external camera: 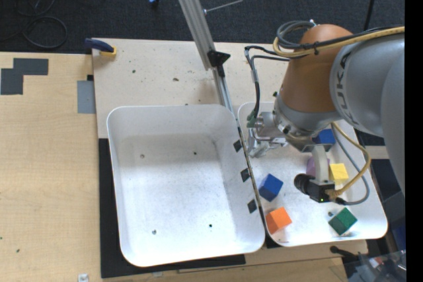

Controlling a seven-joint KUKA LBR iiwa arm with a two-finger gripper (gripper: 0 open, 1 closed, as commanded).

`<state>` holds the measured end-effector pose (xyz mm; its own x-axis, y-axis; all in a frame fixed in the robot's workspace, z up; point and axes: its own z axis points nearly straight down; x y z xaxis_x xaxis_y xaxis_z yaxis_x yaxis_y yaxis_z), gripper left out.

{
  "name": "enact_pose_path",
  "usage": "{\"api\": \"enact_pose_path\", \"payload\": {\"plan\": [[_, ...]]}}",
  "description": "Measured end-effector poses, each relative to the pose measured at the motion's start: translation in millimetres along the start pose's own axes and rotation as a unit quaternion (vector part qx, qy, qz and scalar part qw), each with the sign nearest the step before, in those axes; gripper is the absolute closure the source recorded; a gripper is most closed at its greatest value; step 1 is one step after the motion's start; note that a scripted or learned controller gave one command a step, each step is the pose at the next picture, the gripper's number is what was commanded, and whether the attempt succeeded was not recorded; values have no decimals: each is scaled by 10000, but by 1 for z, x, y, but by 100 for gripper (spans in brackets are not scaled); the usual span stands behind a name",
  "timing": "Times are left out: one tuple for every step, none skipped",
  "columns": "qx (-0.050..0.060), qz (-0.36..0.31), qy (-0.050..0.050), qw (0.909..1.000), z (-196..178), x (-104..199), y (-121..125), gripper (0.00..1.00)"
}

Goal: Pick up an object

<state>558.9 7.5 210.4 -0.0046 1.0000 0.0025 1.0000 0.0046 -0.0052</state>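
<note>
Nothing is picked up yet. The gripper (260, 142) hangs low over the far-left corner of the right bin (370, 224), and I cannot tell its state. The blue cube (269, 187) (nearest candidate) sits just nearer, untouched; the grasp remains.

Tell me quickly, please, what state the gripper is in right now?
Gripper: cannot be told; it sits low over the right bin, above the blue cube.
</note>
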Motion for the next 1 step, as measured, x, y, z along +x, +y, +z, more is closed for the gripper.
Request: {"api": "enact_pose_path", "payload": {"plan": [[3,-1,0,10000,3,57,-14,100]]}}
